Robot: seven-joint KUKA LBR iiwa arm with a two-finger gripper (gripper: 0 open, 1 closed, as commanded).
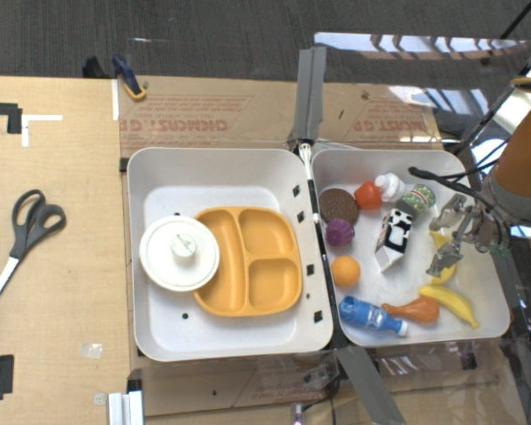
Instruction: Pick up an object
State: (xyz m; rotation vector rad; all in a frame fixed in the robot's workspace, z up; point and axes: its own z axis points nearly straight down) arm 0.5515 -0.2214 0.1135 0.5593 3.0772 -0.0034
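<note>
**Operator:** Fingers [446,257] first: I log them as parted, tips pointing down into the right bin [491,330], nothing between them. Gripper [449,253] hangs just above the banana [451,299], at that bin's right side.

**Second:** Candidates in that bin?

**Operator:** Item list: banana, near corner; orange drumstick toy [414,309] touching it; blue bottle [370,317] along the front wall; orange ball [345,271]; purple ball [340,231]; brown disc [338,204]; black-and-white carton [394,235]; green can [418,198]. Left bin [150,326]: yellow divided plate [252,264], white lid [180,252] resting on its left edge.

**Second:** Step?

**Operator:** Approach, I judge; nothing is lifted yet. Next I'd want a straight descent so the fingers straddle the banana's upper end, then a close. The yellow piece [439,235] right beside the fingers could get in the way.
</note>
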